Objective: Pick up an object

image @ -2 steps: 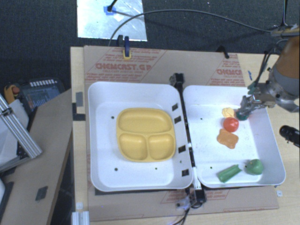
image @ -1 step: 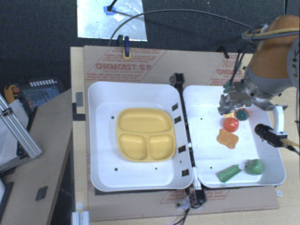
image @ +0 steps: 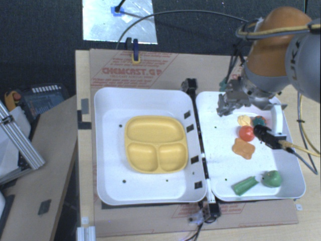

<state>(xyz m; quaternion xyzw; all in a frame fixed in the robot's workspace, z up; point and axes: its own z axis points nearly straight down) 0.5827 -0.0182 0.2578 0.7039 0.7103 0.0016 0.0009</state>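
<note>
Seemingly, nothing is being carried yet: the gripper (image: 226, 106) is being held above the right bin (image: 220, 164), its finger state being impossible to tell, while the orange ball (image: 246, 132) and other toys are being left lying nearby, ungrasped.

Right bin (image: 288, 182) holds 6 small objects: pale yellow piece (image: 244, 120), teal piece (image: 259, 121), red ball (image: 246, 132), orange flat piece (image: 244, 148) in a cluster; green cylinder (image: 245, 185) lying flat, green round piece (image: 272, 178) near front.
</note>
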